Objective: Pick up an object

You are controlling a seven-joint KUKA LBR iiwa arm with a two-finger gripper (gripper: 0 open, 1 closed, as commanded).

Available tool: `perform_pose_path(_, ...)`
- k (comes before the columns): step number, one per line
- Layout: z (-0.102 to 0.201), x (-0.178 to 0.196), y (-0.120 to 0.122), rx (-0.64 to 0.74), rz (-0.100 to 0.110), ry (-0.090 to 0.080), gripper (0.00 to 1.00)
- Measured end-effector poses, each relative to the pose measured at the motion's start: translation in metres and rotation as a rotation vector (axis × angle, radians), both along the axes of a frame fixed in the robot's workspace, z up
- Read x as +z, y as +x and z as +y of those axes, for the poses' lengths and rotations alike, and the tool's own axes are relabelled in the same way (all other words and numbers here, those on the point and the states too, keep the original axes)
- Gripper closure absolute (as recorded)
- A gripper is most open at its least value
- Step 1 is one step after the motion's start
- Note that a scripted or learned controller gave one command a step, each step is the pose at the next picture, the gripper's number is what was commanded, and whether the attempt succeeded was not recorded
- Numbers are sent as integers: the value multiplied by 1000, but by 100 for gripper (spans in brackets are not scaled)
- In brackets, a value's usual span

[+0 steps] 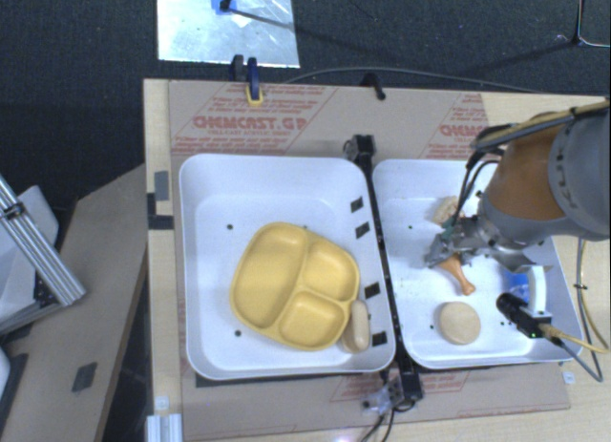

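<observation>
Orange stick (463, 281) flat on the floor of the right bin (409, 187), near its middle, upper end tucked under the end effector (447, 251), lower end pointing toward the near wall. Likeliest target, given the end effector low and right over it. Cannot tell the opening of the end effector, nor any hold on the stick: contact hidden behind the metal parts.

Just below the stick and apart from it, a round tan disc (458, 323). Further up, toward the far wall, a small pale beige lump (446, 209). Across the divider, in the left bin (210, 230), a yellow divided plate (291, 283) with a beige oval piece (357, 326) touching its lower right edge. Both bins on a cardboard-covered tabletop (315, 106).

For a good grasp, probably:
- Centre over the middle of the stick, not its end.
- Close across the narrow width, never along the length.
- Check for a firm hold before any lift.
- Raise straight up and slowly, since a thin, long piece likely pivots out of a loose grip.
- Keep clear of the tan disc and the bin wall.
</observation>
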State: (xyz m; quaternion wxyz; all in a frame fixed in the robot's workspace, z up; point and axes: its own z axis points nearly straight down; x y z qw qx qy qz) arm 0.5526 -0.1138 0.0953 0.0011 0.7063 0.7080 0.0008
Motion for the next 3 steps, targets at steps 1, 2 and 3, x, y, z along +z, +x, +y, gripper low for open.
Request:
perform_pose_path(1,5,60,9,2,-4,-1,100)
perform_pose_path(2,2,111,1,1,-4,-1,100)
perform_pose_path(3,2,158,3,2,-4,-1,100)
